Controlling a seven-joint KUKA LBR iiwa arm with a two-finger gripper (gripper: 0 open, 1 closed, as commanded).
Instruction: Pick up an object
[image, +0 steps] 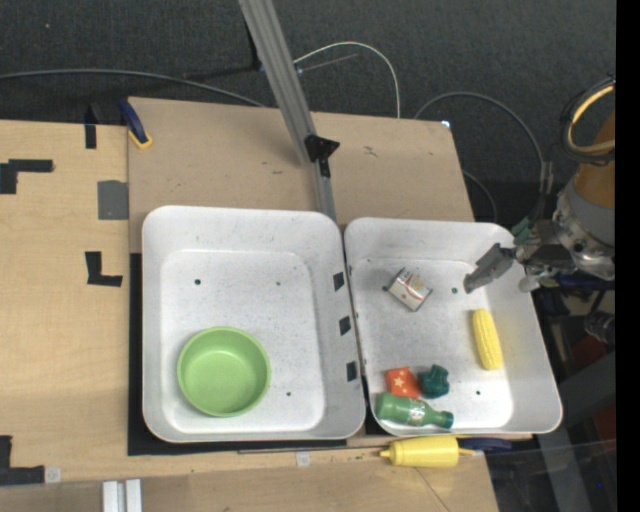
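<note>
Two shallow white bins side by side on a tan worktop (230, 150). In the left bin (240, 225), a green bowl (224, 371) at the near left corner, upright and open to the camera.

In the right bin (520, 400), several small things, well spread. Toward the far middle, a small silver and white block (409, 289), lying tilted, apart from the rest. On the right side, a yellow corn cob (487, 338), lying lengthwise from far to near. At the near edge, a cluster: an orange piece (401, 381) just beside a dark teal piece (434, 380), and close in front of them a green bottle (412, 411) on its side along the bin's near wall. Outside the bin, on the worktop's near edge, a yellow bottle (424, 452) lying on its side.

Reaching in from the right, the gripper (487, 268) over the far right part of the right bin, dark fingers pointing left and down, beyond the corn cob and not touching it. Nothing seen between the fingers; how far apart they stand, impossible to tell from this angle.

A grey metal bar (285, 85) slanting down from the far side to the gap between the bins.
</note>
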